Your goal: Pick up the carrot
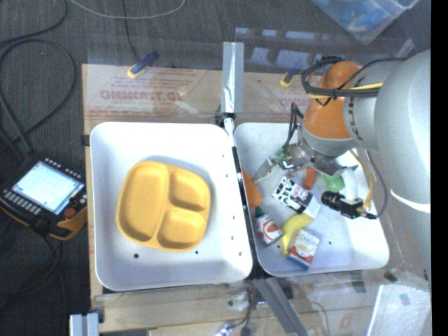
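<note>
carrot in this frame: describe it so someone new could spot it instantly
Take the right-hand white bin. Along its left wall lies the carrot, a small orange tapered piece. The neighbouring banana is yellow and curved; the cartons are boxy and printed.

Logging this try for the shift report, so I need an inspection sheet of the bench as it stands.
Surface: two white bins side by side; left bin, right bin.
Job's things: carrot lies at the right bin's left wall, apart from the pincer.
Clutter: yellow divided tray in the left bin; banana, small carton and a patterned card in the right bin.
Grippers: pincer low over the right bin's upper part; finger state unclear.
Cables: white cable and black cable on the floor.
Surroundings: handheld pendant left of the bench; clear plastic box top right.
</note>
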Available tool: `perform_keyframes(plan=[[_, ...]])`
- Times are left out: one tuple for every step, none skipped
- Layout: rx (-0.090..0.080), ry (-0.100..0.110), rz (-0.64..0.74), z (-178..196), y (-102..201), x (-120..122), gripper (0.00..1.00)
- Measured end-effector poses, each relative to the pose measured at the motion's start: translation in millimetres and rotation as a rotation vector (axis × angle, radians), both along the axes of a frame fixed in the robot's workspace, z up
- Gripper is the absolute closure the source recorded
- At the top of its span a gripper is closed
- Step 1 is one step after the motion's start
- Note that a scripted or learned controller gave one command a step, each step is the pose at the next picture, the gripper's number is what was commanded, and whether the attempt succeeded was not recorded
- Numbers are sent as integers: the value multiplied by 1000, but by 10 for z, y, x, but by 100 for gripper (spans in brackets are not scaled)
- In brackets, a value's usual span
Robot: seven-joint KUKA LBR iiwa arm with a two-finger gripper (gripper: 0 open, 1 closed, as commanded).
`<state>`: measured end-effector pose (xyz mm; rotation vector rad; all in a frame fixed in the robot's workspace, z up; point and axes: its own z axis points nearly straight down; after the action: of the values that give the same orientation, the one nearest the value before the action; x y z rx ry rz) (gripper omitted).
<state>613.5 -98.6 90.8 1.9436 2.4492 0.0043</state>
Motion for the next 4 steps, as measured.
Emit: perform_keyframes(plan=[[10,-3,-361,-1,-133,-871,0],[16,-10,-746,3,-235,-1150,0],[18,-16,-1077,4,-153,-1226,0],[7,10,-886,2320,-245,-1293,0]])
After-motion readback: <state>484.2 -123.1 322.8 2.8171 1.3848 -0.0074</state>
